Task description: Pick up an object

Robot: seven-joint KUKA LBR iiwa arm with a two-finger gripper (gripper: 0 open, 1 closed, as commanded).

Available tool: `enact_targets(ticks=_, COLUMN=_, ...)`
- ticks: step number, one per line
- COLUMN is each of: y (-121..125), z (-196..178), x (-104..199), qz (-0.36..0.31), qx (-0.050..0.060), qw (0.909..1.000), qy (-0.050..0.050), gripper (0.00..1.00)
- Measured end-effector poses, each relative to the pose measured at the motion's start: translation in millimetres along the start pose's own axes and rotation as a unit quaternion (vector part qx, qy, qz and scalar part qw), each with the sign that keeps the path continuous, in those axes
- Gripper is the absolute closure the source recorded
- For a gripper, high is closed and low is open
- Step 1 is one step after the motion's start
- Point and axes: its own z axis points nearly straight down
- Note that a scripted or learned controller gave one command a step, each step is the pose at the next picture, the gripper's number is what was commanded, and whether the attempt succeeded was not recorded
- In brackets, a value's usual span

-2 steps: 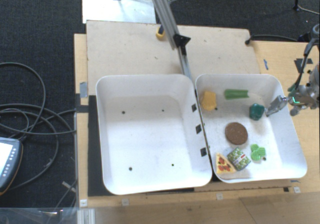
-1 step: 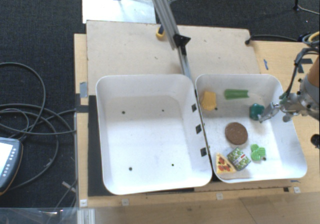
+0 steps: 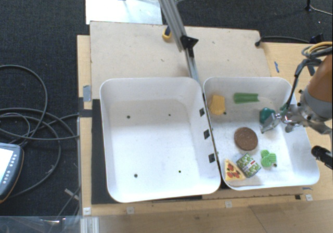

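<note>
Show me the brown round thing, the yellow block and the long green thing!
Brown round disc (image 3: pixel 245 138), camera view, middle of its top face.
Yellow block (image 3: pixel 217 104), camera view, centre of its top.
Long green piece (image 3: pixel 245 98), camera view, midway along its length.

Colours in your two white bins

You see both bins (image 3: pixel 156 138) plain white, the left speckled with a few dark dots; in the right one lie a yellow block (image 3: pixel 217 104), a green bar (image 3: pixel 245 98), a teal piece (image 3: pixel 267 115), a flat brown disc (image 3: pixel 245 139), a bright green lump (image 3: pixel 268 158), a yellow wedge with red spots (image 3: pixel 233 170), and a packet (image 3: pixel 249 165) patterned green, white and red. Your bench (image 3: pixel 156 50) is pale tan, the floor (image 3: pixel 41 18) dark grey.
</note>
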Motion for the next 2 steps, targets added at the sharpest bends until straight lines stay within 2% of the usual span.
enact_targets(ticks=1, y=0.0, z=43.2, x=0.5, qz=0.001, qx=0.000, qw=1.0000, qy=0.000, gripper=0.00)
enact_targets(ticks=2, y=1.7, z=29.5, x=-0.4, qz=0.001, qx=-0.003, qw=1.0000, qy=-0.001, gripper=1.00)
